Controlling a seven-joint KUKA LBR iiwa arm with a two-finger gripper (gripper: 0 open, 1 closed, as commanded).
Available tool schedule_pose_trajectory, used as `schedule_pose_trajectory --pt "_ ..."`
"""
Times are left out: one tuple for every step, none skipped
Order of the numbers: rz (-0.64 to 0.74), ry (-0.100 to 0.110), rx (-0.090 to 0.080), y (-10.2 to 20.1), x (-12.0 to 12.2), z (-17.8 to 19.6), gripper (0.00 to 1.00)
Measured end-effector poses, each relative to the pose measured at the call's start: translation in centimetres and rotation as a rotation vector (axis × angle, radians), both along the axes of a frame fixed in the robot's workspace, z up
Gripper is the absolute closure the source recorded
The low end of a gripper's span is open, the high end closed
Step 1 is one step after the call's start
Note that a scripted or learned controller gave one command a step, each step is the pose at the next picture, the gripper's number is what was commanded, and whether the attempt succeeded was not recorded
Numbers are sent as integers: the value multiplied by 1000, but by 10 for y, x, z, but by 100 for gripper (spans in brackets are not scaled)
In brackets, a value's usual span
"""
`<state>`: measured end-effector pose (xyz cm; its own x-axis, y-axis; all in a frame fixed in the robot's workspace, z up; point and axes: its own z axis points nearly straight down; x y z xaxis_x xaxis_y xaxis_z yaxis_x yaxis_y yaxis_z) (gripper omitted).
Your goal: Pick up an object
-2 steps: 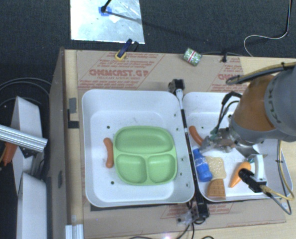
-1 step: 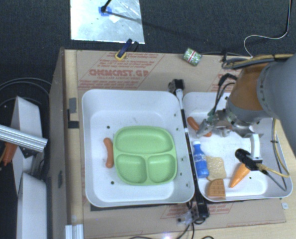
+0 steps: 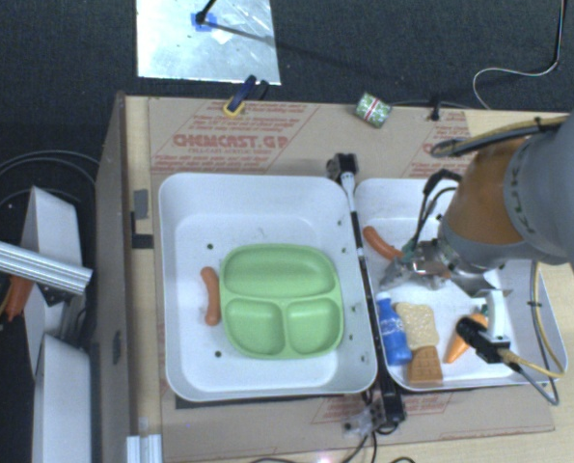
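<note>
At far left of the counter (image 3: pixel 267 138), the shallow white left bin (image 3: pixel 185 258) carries a small orange-red sausage-shaped toy (image 3: pixel 210 295) lying just beside a pale green three-compartment plastic tray (image 3: pixel 283 298). Across the divider, the right bin (image 3: pixel 383 201) holds another orange-red sausage (image 3: pixel 381 244) near its upper left, then a blue packet (image 3: pixel 393 330), a speckled beige bread slice (image 3: pixel 421 324), a tan cracker (image 3: pixel 425 365), and an orange carrot-like piece (image 3: pixel 457 347). The hand (image 3: pixel 414 262) sits low beside the upper sausage; whether it grips anything cannot be told.
</note>
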<state>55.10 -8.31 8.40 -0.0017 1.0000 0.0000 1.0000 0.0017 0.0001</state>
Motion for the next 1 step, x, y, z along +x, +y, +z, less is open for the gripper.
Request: schedule_pose_trajectory --pt "1 -2 0 -1 40 1 0"
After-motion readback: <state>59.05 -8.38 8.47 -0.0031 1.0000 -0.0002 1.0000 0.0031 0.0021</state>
